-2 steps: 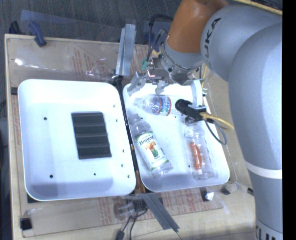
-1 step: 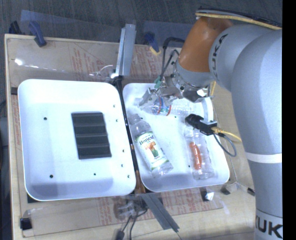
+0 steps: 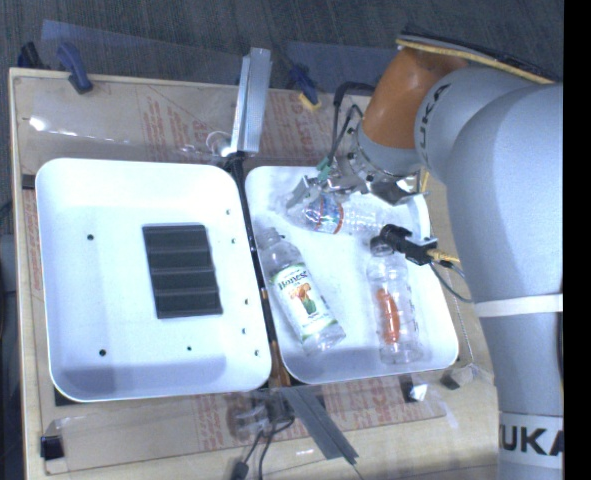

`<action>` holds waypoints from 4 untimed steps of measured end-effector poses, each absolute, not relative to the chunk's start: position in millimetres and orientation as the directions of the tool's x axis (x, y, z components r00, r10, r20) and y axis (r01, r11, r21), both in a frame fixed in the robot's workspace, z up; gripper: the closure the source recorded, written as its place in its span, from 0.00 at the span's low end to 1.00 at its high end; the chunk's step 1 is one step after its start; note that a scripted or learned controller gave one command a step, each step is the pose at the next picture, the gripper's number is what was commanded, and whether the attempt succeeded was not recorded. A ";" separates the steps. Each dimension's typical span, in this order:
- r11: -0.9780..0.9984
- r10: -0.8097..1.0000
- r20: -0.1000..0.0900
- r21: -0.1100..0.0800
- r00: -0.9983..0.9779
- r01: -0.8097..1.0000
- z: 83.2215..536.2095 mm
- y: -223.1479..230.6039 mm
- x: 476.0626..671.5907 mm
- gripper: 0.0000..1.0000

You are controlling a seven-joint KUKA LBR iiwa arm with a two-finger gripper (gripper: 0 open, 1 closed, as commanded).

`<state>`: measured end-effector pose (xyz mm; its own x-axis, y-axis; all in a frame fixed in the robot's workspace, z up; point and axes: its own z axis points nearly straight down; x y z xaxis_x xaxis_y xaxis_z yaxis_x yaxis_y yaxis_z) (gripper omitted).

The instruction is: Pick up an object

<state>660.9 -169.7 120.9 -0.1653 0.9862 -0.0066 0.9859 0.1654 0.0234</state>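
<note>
From above, the counter (image 3: 125, 118) holds two white bins side by side; the left bin (image 3: 85, 268) has a dark ridged block (image 3: 182, 270) lying flat in its middle. The right bin (image 3: 355, 363) holds three clear bottles; one bottle with a green and white label (image 3: 300, 293) lies near the left wall; one bottle with orange inside (image 3: 393, 313) lies near the right wall; a crumpled bottle (image 3: 330, 211) lies at the far end. The gripper (image 3: 347, 173) is low over the crumpled bottle; I cannot tell how it is set.
</note>
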 end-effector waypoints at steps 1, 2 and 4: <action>0.237 0.971 -0.010 0.037 -0.237 0.971 113.4 -178.5 655.0 0.00; 0.321 0.947 -0.020 0.034 -0.321 0.946 112.2 -176.2 657.5 0.00; 0.346 0.938 -0.019 0.035 -0.346 0.937 110.8 -178.7 654.2 0.00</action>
